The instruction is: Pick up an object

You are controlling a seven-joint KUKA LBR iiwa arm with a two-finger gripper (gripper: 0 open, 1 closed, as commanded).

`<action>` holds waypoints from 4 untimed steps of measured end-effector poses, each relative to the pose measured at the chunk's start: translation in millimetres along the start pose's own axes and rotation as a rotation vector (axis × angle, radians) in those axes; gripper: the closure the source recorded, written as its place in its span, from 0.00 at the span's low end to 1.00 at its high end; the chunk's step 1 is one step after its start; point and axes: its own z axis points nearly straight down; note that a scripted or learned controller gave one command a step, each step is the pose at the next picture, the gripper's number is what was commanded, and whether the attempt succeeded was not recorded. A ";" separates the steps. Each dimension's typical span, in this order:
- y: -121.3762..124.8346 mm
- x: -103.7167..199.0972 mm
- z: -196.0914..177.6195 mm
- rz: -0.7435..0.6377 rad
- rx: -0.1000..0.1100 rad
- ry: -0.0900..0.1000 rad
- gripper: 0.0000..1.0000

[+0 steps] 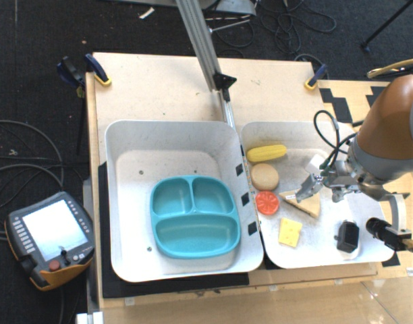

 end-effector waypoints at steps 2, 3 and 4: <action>-0.1 -1.3 86.2 0.004 -0.012 -0.008 0.00; -0.7 1.3 77.3 0.002 -0.008 -0.003 1.00; -5.1 2.6 33.8 -0.001 -0.007 -0.002 1.00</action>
